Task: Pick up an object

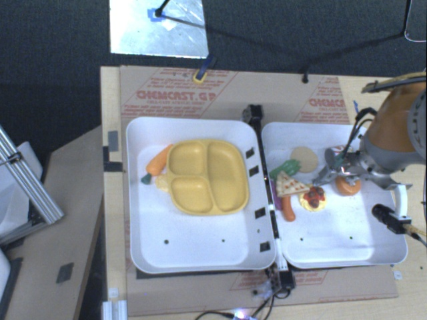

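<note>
Lying in the right bin [373, 245] beside the end effector [339, 167], whose state cannot be told, the orange toy [347, 186] looks light, rigid, smooth and rounded; best pinched across its widest middle.

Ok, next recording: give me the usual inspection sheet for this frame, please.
Surface: bench topped with printed cardboard, bearing the left bin and right bin side by side.
Job's things: right bin holds a pizza slice, green piece, tan disc, sausage, yellow-and-red piece, orange piece.
Clutter: left bin holds a yellow divided plate with a toy carrot at its left edge.
Gripper: gripper low over the right bin near the orange piece; finger state unclear.
Cables: black cables cross the dark floor; wires at the bench's front edge.
Surroundings: shiny sheet on the floor.
</note>
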Controlling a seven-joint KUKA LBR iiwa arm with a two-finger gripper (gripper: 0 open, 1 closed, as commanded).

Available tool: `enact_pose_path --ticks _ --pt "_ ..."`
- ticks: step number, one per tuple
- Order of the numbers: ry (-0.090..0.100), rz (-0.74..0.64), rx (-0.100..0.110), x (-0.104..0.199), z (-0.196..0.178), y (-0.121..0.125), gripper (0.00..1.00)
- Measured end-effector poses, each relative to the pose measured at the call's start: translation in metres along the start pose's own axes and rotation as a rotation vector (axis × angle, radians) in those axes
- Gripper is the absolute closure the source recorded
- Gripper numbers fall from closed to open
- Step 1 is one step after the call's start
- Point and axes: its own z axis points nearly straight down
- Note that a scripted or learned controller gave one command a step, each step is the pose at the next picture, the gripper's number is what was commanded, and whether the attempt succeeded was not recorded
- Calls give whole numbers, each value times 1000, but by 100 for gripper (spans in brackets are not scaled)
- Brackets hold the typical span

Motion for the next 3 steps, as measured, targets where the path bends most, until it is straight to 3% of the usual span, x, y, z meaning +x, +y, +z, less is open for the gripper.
enact_pose_path --ticks 1,3 --pt "1 -1 -2 1 -9 1 100" --pt "1 -4 1 -1 -111 -1 100"
